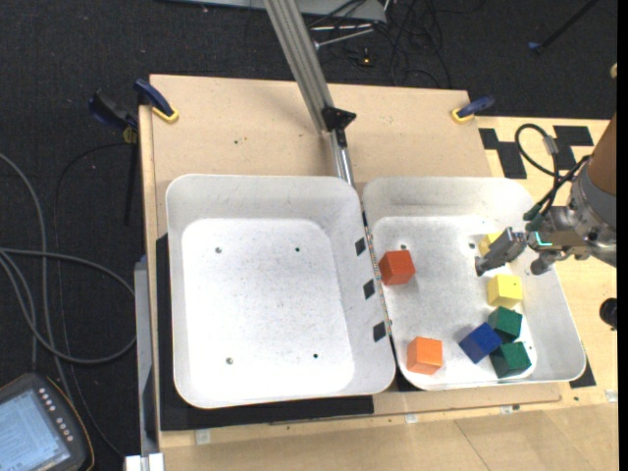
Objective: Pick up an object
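The gripper (512, 253) hangs over the right bin (432, 204), near its right wall, fingers slightly apart with nothing between them. A yellow cube (506, 288) lies just below it. Further down sit 2 green cubes (509, 341) and a blue cube (480, 342). 2 orange cubes (396, 267) lie well to its left.

Two bins sit side by side on the counter (255, 126). All the blocks (396, 267) are in the right bin (432, 199), mostly bunched in its near right corner. Left bin (186, 204) sits beside it.
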`<state>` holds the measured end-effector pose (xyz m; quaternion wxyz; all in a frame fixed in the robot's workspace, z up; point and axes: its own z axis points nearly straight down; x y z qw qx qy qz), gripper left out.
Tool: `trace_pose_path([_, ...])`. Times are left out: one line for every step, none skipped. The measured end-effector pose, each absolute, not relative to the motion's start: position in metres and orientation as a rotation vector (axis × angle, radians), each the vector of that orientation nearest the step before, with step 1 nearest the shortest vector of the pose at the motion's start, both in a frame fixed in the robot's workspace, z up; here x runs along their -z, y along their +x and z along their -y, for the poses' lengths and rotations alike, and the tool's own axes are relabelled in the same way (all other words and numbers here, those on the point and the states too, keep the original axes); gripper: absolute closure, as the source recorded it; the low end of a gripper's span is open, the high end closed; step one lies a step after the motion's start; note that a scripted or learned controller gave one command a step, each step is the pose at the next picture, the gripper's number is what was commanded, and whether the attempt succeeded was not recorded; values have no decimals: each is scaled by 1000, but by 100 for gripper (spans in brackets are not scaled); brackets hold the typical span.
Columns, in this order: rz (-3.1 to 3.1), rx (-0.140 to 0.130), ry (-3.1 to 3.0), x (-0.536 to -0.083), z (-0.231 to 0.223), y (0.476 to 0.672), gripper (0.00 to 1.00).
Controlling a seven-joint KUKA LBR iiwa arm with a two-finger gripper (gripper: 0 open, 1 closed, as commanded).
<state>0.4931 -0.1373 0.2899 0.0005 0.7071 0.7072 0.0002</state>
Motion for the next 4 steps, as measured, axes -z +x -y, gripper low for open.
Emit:
trace_pose_path([-2222, 5, 2226, -244, 143, 497, 0])
trace_pose_path([-2224, 6, 2227, -181, 146, 494, 0])
trace_pose_path([-2224, 5, 2226, -122, 150, 501, 0])
trace_pose_path([-2219, -1, 2221, -136, 150, 502, 100])
